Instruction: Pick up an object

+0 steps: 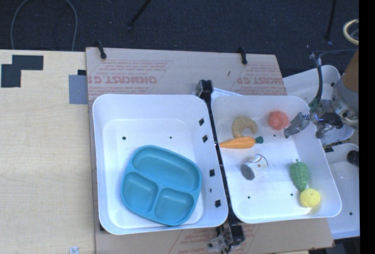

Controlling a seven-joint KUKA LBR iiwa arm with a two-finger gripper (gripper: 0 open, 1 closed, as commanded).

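The right bin holds several small things. A pinkish-red ball lies at its far side, and a tan curved pastry lies left of the ball. An orange carrot rests by the divider. A small silver cup lies on its side in the middle. A green bumpy vegetable and a yellow lemon sit near the right front corner. My gripper hangs over the bin's right rim, just right of the ball. It is open, with nothing between its fingers.
The left bin holds a blue divided plate. A black divider runs between the two bins. Both bins rest on cardboard, with a wooden bench top to the left.
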